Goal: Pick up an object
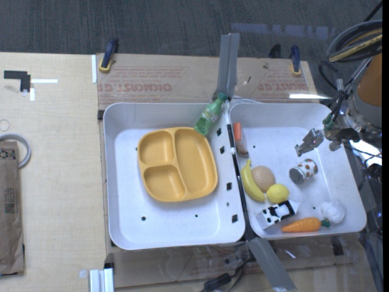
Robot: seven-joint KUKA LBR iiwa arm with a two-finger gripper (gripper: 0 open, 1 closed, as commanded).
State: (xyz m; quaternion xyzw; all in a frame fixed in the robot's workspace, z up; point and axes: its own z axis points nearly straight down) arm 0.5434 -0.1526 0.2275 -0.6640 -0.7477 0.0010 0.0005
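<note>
My gripper (309, 141) hangs over the right bin (340, 117) near its right side, open, with nothing between its fingers. Just below it a small grey and white can (303, 170) lies on its side. Further down and left sit a banana (250, 185), a brown round thing (263, 176) and a lemon (278, 193) close together. Along the bin's front lie a black and white toy (278, 213), a carrot (301, 225) and a white lump (333, 211).
A yellow divided plate (177, 163) lies in the left bin (121, 224). A green bottle (209, 115) leans on the rim between the bins, with a small orange piece (237, 131) beside it. Cables (355, 41) hang at the upper right.
</note>
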